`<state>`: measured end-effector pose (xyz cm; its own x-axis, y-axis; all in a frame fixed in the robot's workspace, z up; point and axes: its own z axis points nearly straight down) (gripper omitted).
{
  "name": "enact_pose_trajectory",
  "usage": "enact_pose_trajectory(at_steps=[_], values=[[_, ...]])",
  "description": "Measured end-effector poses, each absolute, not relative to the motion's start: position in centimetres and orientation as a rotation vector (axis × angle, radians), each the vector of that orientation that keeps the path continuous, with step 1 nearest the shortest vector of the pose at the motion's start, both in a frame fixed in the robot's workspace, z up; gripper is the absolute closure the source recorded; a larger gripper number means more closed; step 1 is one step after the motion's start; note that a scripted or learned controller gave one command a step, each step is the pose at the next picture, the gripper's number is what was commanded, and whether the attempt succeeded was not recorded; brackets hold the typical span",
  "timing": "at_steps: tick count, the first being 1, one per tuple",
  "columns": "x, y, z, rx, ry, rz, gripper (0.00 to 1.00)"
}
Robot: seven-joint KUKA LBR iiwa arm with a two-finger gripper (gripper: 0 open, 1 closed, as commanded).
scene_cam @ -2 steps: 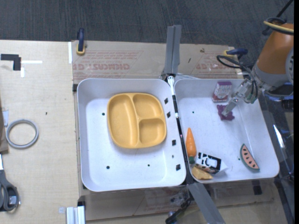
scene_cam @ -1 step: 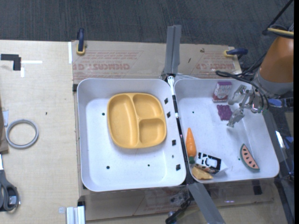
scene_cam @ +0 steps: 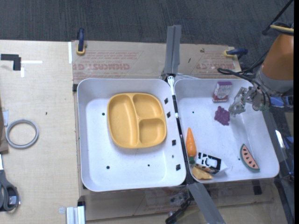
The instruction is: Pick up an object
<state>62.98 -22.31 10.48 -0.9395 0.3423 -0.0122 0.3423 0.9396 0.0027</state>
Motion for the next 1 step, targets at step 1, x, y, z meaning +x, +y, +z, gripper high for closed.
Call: enact_pose_trajectory(at_steps=[1], values=[[62.97, -22.31, 10.46, 0.544, 3.082, 0.001, 0.00]])
